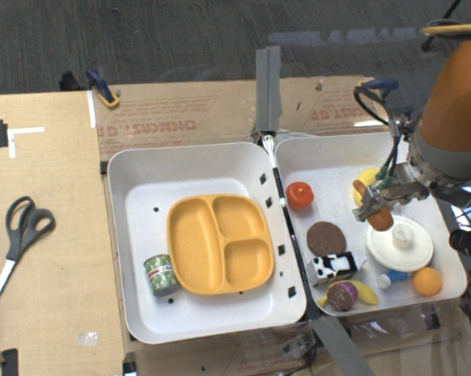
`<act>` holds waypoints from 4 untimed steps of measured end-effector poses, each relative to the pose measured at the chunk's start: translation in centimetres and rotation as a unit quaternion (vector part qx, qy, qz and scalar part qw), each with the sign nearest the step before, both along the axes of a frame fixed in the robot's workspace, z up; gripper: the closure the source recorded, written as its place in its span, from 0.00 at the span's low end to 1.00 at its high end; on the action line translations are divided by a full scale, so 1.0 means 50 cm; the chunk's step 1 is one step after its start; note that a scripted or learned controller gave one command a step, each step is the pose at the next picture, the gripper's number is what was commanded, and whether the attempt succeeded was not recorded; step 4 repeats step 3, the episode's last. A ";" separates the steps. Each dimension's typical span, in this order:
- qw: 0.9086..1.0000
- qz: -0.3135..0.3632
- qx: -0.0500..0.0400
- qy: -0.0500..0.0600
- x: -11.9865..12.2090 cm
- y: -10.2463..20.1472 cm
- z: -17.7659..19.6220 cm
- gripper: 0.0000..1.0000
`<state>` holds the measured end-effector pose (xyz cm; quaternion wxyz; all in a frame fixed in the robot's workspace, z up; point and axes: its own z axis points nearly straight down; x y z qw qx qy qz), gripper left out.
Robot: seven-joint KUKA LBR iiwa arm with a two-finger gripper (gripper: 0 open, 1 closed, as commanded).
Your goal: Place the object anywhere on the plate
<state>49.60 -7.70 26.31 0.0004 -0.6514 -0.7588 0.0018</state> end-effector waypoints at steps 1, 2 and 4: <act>0.998 0.064 0.001 0.000 -0.036 0.160 -0.136 1.00; 0.999 0.033 0.000 0.000 0.092 0.330 -0.145 1.00; 0.999 0.033 0.000 0.000 0.092 0.330 -0.145 0.00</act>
